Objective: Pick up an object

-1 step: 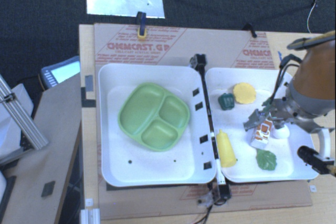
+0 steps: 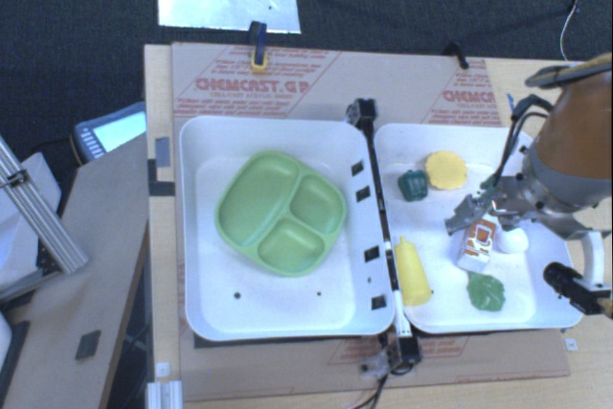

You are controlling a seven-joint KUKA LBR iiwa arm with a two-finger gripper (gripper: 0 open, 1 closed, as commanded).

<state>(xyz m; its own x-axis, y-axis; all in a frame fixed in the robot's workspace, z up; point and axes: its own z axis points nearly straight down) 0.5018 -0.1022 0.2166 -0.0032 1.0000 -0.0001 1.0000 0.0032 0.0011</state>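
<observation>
Board (image 2: 316,86) under bins, red "CHEMCAST GP" print | left bin (image 2: 206,235): green tray (image 2: 281,212) | right bin (image 2: 536,302): gripper (image 2: 476,211) low over carton (image 2: 478,244), grip state can't tell | yellow bottle (image 2: 413,272) | yellow disc (image 2: 446,170) | green leaf (image 2: 487,292) | dark pepper (image 2: 413,186)

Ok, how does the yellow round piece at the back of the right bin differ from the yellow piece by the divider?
The yellow round piece is flat and disc-like; the yellow long piece is elongated, bottle-like, narrowing at its far end. The round piece is paler; the long piece is brighter yellow. The round piece sits toward the bin's far wall beside a dark green item; the long piece lies along the divider, near the front. Both are yellow, in the right bin, away from the gripper.
</observation>
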